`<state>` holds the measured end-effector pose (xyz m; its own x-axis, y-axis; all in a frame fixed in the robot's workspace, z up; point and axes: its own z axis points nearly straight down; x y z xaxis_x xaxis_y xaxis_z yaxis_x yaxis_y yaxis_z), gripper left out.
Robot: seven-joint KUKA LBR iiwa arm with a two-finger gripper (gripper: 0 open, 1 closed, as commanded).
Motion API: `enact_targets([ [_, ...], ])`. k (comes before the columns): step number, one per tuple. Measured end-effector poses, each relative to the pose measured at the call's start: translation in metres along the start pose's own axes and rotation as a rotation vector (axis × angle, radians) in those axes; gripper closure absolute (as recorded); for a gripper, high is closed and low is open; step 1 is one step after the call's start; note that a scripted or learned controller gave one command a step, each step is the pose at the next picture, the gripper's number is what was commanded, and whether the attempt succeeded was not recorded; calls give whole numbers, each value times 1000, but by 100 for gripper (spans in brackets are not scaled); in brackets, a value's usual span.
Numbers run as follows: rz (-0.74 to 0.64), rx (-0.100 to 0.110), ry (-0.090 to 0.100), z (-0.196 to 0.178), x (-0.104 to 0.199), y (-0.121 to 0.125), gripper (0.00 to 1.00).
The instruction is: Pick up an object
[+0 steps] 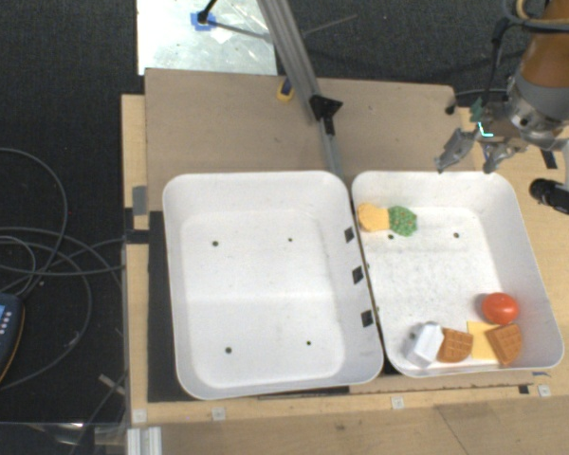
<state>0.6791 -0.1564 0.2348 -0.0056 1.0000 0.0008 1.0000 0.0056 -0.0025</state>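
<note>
My gripper [471,155] hangs at the back edge of the right bin [436,254], its two fingers spread open with nothing between them. In that bin, a yellow piece with a green leafy top [387,220] lies near the back left. A red tomato [499,306] sits at the front right. Along the front wall lie a white-grey object [421,343], a brown waffle piece [454,346], a yellow cheese slice [481,337] and another brown waffle piece [507,342].
The left bin [256,282] stands beside the right one. A grey slanted pole [294,55] crosses the brown board behind the bins. A black part [558,195] sticks in at the right. Cables and a pendant lie on the floor at left.
</note>
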Motion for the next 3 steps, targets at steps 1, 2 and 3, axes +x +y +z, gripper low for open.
enact_targets([
  [1,-2,-4,-2,-3,0,1,0],
  [2,-1,0,0,47,10,-2,0],
  [3,1,1,-1,110,9,-2,0],
])
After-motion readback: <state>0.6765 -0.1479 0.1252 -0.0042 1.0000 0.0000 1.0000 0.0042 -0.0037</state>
